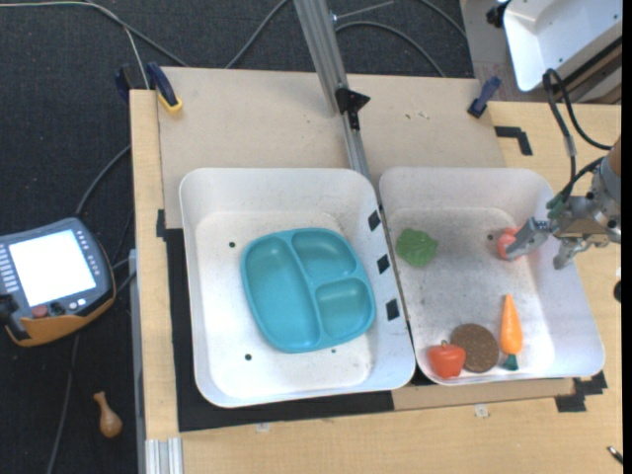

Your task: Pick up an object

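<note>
One camera is fixed high above the table (267, 117), looking down at a slant from a fair way off. It takes in both white bins: the left bin (212, 265) and the right bin (563, 304). The dark floor (59, 117) shows along the left and top.

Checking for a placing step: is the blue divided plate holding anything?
Empty. The blue plate in the left bin shows bare compartments; the toy food lies in the right bin.

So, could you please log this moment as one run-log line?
tool: right bin, far-right side | beside red object | grasp: unconfirmed | carrot, green item: untouched
</note>
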Robot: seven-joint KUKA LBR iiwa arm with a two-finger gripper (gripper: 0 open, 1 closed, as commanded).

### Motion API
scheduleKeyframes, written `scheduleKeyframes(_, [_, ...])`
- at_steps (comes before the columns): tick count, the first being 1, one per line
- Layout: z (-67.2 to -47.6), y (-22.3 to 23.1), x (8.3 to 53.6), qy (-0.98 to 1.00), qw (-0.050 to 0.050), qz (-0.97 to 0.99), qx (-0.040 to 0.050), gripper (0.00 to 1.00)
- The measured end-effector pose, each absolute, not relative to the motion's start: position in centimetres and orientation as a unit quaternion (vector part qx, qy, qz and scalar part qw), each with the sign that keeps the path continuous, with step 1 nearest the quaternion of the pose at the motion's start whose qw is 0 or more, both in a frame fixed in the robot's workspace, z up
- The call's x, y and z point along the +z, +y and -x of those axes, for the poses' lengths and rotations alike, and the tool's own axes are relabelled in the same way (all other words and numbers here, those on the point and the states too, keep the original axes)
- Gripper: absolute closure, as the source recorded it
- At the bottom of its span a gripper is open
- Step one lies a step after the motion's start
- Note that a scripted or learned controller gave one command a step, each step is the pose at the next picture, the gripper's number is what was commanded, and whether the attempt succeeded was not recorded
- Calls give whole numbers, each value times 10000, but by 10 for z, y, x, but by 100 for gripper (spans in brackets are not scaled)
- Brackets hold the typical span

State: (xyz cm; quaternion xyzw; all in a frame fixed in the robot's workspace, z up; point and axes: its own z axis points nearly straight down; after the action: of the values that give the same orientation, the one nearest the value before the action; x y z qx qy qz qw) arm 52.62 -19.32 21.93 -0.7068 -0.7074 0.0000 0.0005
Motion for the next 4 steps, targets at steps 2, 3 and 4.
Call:
scheduleKeyframes(2, [-535, -181, 117, -7073, 38, 7069, 11, 0])
scheduleKeyframes(3, [-536, -181, 86, -7073, -3, 7069, -9, 0])
scheduleKeyframes(4, [-538, -182, 99, -7072, -37, 7070, -18, 100])
